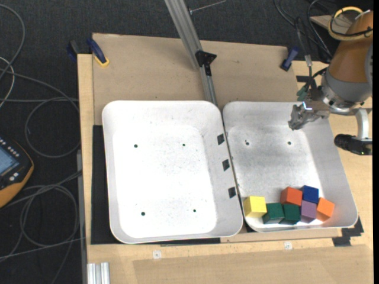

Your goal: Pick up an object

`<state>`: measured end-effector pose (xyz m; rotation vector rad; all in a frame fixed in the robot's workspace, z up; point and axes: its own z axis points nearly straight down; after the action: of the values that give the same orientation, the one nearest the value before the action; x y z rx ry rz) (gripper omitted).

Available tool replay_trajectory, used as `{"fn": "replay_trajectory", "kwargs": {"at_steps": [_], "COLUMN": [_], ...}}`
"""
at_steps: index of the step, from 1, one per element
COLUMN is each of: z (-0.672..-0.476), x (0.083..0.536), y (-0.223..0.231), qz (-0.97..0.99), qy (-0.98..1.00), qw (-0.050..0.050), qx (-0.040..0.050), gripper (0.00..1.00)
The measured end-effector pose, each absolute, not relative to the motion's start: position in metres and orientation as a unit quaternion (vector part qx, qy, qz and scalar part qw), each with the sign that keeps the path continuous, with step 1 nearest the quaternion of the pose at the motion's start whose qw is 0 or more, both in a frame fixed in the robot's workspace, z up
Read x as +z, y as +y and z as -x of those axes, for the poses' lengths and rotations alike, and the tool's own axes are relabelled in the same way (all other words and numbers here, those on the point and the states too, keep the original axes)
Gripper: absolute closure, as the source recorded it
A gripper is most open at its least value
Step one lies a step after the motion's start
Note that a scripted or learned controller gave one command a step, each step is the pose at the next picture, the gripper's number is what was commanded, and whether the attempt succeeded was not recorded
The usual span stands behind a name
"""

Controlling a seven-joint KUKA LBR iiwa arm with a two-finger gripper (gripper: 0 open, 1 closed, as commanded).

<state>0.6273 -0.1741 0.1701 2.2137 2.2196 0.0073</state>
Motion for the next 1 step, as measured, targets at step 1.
{"fn": "replay_trajectory", "kwargs": {"at_steps": [1], "z": [-0.6192], "x": [0.2267], "y": [-0.1763], "qz": [-0.707], "qy": [0.707], "qw": [0.004], "qx": [0.0021], "gripper": [1.00]}}
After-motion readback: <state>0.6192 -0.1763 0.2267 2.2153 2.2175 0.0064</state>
